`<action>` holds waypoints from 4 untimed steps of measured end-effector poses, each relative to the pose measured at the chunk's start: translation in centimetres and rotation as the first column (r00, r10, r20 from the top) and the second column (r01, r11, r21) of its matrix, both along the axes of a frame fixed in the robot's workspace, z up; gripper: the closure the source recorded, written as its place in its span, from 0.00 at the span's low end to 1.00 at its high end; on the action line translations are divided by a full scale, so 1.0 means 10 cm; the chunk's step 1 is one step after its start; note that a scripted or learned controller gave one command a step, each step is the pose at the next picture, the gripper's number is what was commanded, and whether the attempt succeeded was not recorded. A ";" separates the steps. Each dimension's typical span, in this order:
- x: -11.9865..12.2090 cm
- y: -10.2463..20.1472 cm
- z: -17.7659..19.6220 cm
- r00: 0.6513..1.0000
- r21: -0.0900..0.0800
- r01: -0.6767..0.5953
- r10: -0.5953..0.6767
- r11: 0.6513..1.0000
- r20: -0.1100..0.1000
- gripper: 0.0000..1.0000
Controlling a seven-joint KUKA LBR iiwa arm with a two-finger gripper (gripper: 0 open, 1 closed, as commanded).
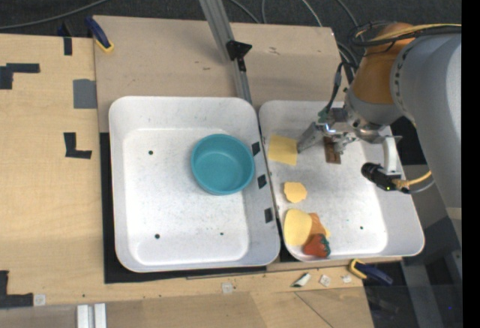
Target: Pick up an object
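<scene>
From the left: a blue bowl (222, 163) sits in the left bin (135, 191); in the right bin (375, 236), a pale yellow block (283, 149) lies just beside my jaws. The gripper (321, 142) hangs spread and empty. I judge a clean pick needs me centred over the block before closing.

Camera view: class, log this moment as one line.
gripper: open, holding nothing | right bin: yellow pieces beside gripper | left bin: blue bowl
</scene>
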State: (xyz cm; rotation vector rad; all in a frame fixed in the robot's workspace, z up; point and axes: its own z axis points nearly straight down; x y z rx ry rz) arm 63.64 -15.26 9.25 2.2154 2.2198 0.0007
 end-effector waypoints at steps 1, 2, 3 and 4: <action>0.02 0.00 0.13 1.000 -0.001 -0.002 0.002 1.000 0.005 1.00; 0.12 -0.02 0.69 1.000 0.002 0.000 0.000 1.000 0.001 1.00; 0.13 -0.01 1.22 1.000 0.002 0.001 -0.001 1.000 0.000 1.00; 0.02 0.52 1.15 1.000 0.005 -0.004 0.004 1.000 -0.006 1.00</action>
